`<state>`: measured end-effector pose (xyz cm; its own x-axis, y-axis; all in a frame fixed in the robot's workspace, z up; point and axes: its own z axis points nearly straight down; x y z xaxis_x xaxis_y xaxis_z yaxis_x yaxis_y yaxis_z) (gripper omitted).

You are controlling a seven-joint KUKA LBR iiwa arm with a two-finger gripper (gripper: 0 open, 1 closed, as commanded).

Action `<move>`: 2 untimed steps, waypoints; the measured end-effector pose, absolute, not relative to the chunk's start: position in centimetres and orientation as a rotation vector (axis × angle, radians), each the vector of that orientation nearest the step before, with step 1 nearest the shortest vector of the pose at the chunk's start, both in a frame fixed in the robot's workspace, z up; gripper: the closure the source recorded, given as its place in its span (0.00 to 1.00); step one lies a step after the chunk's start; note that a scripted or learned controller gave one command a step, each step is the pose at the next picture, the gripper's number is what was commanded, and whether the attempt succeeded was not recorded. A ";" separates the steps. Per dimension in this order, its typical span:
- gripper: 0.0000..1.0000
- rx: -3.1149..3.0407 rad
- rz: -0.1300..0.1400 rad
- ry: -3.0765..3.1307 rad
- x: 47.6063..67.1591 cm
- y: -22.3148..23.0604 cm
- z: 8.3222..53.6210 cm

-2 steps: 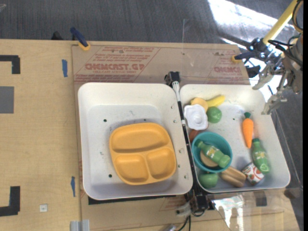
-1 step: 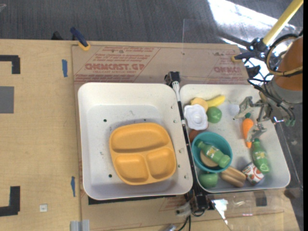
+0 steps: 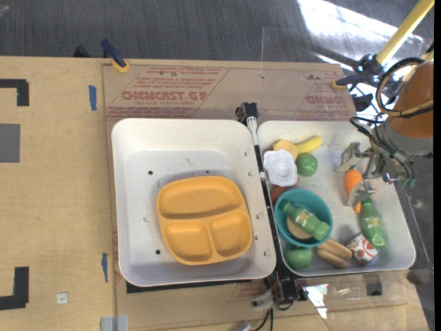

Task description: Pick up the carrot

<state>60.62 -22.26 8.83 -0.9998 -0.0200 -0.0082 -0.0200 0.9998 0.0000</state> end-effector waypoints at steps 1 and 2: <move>1.00 -0.033 -0.008 3.117 61.1 -22.2 10.4; 1.00 -0.704 -0.004 3.048 54.5 -22.2 9.0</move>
